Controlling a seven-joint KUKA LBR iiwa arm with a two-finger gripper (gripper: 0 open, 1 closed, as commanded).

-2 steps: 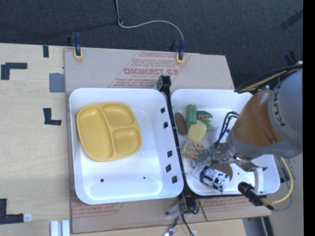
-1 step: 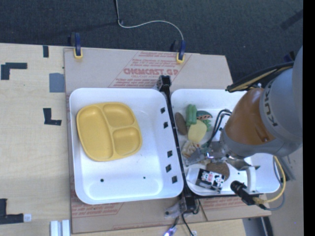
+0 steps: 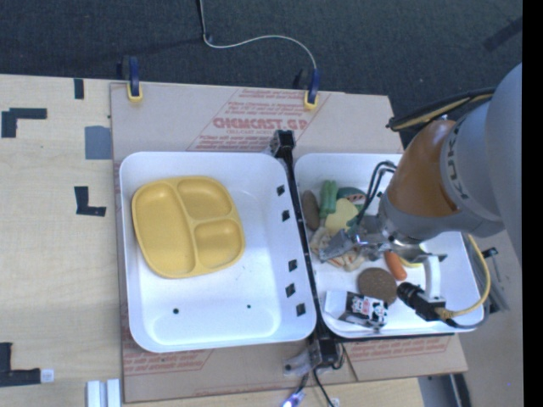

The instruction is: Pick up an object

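Tool (image 3: 344, 242) hangs over the right white bin (image 3: 472, 263); round brown disc (image 3: 377, 283) lies at five o'clock, close by; tool's state I cannot tell.

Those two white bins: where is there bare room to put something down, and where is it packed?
The left bin has a bare floor below and right of the yellow divided plate, down to its near rim. The right bin is crowded: small objects lie heaped beside the divider, with the arm's tool low among them. Little bare floor shows there.
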